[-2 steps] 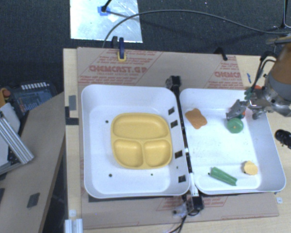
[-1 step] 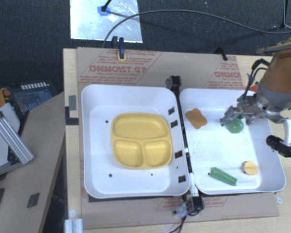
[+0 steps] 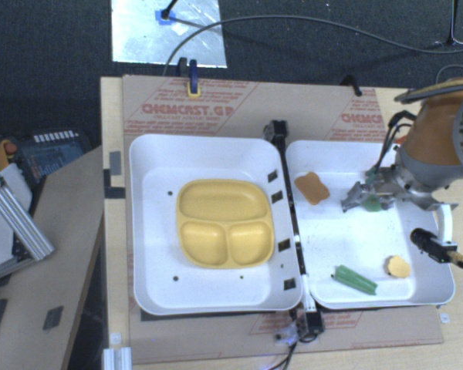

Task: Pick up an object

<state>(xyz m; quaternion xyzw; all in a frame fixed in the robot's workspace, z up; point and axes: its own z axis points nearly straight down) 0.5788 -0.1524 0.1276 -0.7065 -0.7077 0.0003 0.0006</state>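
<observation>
Three loose objects lie in the right bin: a flat tan-brown piece at the far left, a green stick lying slantwise near the front edge, and a small yellow lump just right of it.

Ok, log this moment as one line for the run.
gripper: over right white bin, grip unclear | orange-brown bread-like piece: beside it | green stick, yellow round piece: near edge | yellow divided tray: left bin
</observation>
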